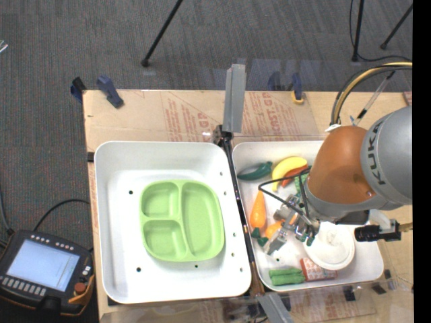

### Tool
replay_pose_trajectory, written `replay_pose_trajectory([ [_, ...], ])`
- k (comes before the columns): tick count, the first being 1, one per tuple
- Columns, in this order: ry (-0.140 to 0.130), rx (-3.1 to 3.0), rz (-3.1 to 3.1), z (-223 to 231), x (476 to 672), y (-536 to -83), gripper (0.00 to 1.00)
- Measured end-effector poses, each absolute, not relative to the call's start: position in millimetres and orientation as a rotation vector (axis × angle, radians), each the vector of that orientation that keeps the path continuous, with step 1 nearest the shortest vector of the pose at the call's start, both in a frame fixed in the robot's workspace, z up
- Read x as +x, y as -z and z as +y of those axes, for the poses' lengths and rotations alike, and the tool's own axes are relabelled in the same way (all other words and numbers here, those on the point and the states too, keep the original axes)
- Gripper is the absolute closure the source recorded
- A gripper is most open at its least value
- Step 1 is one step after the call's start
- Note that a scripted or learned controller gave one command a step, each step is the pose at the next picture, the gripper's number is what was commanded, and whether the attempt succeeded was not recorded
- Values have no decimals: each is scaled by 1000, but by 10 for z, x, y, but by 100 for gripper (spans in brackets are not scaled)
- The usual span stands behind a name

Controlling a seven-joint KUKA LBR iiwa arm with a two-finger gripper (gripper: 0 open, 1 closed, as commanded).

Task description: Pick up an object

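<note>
Bench's right bin (350, 269) is cluttered, gripper (279, 237) hovering low by the carrot (258, 210), can't tell its grip state, probably needs to close next.

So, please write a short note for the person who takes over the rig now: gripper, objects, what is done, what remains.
Gripper: low in the right bin, over the orange carrot area; whether it grips anything cannot be seen.
Right bin also holds a banana, a dark green vegetable, a green piece, a white lid.
Left bin: green divided plate.
Done: no pick confirmed.
Left: grasp one object and lift.
</note>
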State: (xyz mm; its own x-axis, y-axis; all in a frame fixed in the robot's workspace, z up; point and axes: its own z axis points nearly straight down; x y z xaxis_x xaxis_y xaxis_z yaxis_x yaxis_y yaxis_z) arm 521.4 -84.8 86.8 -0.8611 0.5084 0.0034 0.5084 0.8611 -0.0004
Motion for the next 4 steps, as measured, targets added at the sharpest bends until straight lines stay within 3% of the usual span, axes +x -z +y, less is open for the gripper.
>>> replay_pose_trajectory([
  [1, 1, -908, -3006, -857, 5261, -870, 0],
  [2, -1, -1426, -2797, -833, 5259, -864, 0],
  [3, -1, -1462, -2779, -861, 5575, -870, 0],
  [4, -1, -1408, -2809, -859, 5629, -873, 0],
])
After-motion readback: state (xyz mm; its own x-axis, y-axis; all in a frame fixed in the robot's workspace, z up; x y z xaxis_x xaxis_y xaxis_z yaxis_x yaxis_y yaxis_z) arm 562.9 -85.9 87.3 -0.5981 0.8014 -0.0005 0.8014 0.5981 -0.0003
